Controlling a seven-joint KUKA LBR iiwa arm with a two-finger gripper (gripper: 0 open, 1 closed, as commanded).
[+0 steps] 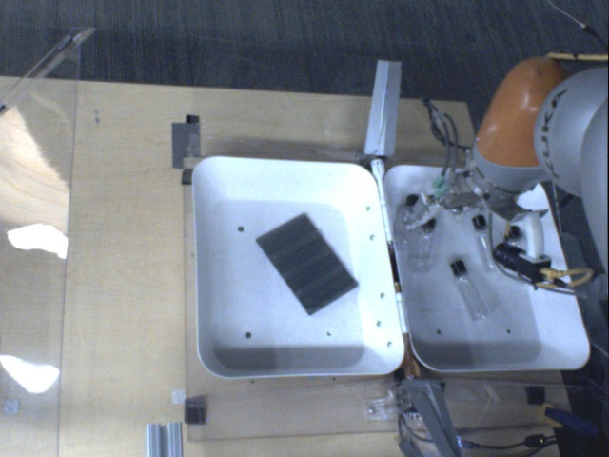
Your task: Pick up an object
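In the camera view, looking down at a slant, a pale wooden surface [114, 284] carries two shallow white bins side by side. The left bin [214, 255] holds a dark grey ribbed rectangular pad [306, 262], lying flat and turned at an angle, roughly in the middle of the bin floor and apart from every wall. The right bin [561, 336] holds a few small clear items with dark ends: one near its upper left corner [415, 213], and a clear tube with a dark cap [468, 287] lying on the floor nearer the middle. The grey arm [580, 122] with its orange band [514, 112] reaches in from the right and hangs over the upper part of the right bin. The tool [455, 194] sits low over that bin, close to the clear items at the upper left; whether it is open or closed I cannot tell, and nothing can be made out as gripped. A grey metal post [384, 108] stands upright behind the seam between the two bins
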